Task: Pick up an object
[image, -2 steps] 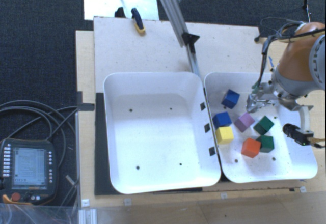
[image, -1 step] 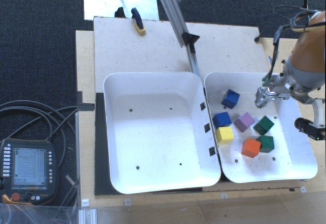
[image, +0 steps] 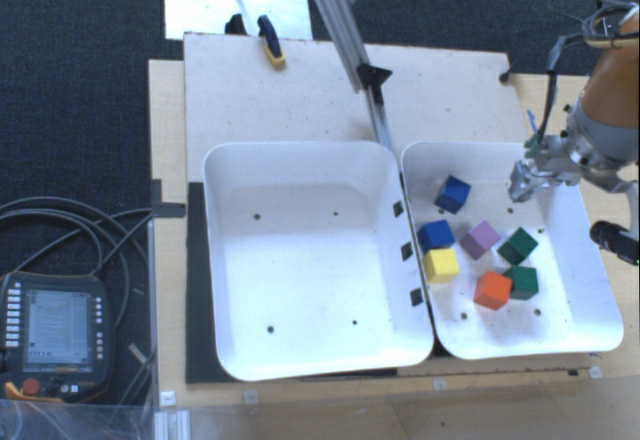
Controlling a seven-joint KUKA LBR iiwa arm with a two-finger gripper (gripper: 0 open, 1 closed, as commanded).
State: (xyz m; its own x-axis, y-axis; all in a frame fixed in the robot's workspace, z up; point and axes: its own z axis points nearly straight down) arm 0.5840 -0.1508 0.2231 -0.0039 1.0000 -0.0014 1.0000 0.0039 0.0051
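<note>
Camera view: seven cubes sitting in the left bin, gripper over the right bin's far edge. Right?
Not quite. The camera view shows the seven cubes, such as the orange cube and the yellow cube, in the right bin, not the left bin. The gripper is over the right bin's far edge, as stated.

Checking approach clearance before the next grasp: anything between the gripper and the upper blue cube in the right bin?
Nothing visible. The gripper sits over the right bin, to the right of the upper blue cube, with bare white floor between them. The purple cube and green cubes lie nearer the camera, off that line.
</note>
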